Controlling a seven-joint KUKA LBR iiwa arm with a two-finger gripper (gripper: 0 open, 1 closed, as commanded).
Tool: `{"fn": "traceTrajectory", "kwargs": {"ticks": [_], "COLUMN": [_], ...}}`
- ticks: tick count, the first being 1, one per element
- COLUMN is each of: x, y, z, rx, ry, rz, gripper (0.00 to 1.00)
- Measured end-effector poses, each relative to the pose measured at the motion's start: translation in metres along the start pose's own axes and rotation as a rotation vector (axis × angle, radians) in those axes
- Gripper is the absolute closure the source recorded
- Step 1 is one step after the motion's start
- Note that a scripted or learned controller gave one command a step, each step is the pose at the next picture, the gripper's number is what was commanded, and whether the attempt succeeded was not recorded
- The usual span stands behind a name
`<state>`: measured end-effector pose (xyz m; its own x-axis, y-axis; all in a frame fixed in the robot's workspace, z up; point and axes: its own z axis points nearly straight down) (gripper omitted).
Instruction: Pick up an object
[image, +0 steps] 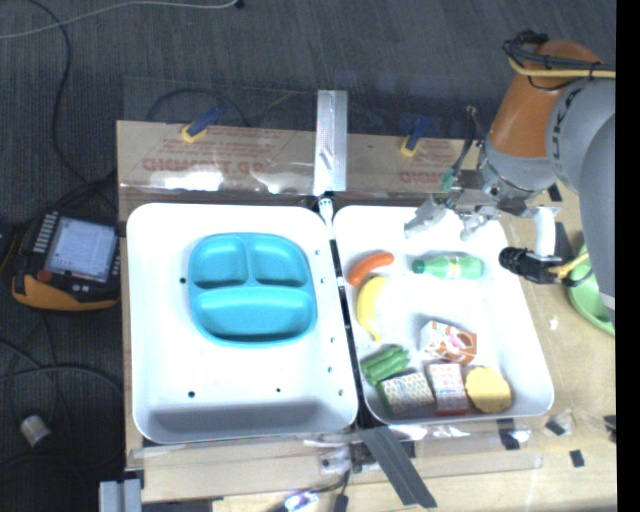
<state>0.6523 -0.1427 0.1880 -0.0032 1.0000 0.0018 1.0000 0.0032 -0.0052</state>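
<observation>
1. Toys are lying together in the right bin (520, 330), while the left bin (150, 330) is carrying a blue divided plate (252, 286).
2. The tool (450, 212) is hanging over the far edge of the right bin, at the end of the grey arm (590, 120) with its orange band, reaching in from the right.
3. Whether the tool is open or closed cannot be told, and nothing is showing in its grip.
4. A green bottle (449, 265) is lying on its side just near of the tool.
5. An orange carrot (369, 264) and a yellow banana (370, 303) are resting by the bin's left wall.
6. A green vegetable (385, 361), two patterned blocks (408, 391) (447, 386), a crumpled packet (449, 342) and a yellow lemon (487, 389) are crowding the near side.
7. A handheld screen (68, 258) is sitting left of the counter (240, 160).
</observation>
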Motion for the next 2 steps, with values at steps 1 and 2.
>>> {"fn": "traceTrajectory", "kwargs": {"ticks": [1,2], "x": [-0.029,0.0], "y": [-0.075,-0.05], "z": [0.087,0.099], "rx": [0.001,-0.013], "ry": [-0.001,-0.005], "rz": [0.025,0.447], "gripper": [0.0,0.0]}}
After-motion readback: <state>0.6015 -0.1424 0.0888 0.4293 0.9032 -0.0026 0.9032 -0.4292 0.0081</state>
